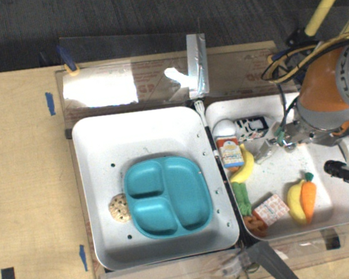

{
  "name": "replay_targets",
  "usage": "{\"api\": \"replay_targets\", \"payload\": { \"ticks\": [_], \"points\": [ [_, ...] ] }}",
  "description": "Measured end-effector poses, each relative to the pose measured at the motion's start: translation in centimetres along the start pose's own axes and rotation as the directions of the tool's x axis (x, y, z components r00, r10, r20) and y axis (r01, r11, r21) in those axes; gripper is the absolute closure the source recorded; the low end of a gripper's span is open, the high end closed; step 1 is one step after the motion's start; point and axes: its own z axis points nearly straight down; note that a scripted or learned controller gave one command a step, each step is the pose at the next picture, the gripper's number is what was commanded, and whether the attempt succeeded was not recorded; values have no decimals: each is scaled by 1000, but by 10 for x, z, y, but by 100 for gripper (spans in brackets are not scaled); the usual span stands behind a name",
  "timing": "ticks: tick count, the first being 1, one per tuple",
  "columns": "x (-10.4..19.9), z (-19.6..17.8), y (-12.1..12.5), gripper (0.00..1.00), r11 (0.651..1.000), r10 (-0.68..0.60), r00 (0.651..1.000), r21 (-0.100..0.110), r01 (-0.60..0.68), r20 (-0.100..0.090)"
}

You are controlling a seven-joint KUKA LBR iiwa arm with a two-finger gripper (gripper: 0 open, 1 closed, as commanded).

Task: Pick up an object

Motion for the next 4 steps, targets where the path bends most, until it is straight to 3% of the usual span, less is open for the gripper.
{"api": "replay_targets", "payload": {
  "ticks": [1,2,3,4],
  "points": [
    [-28,-1,-112,0,997,71,997,3,-71,-2],
    [-4,0,-40,0,974,228,974,-2,-228,0],
    [-54,-2,-11,0,983,183,983,2,-183,-16],
    [-38,-8,50,0,1000,26,1000,0,-26,0]
  ]
}}
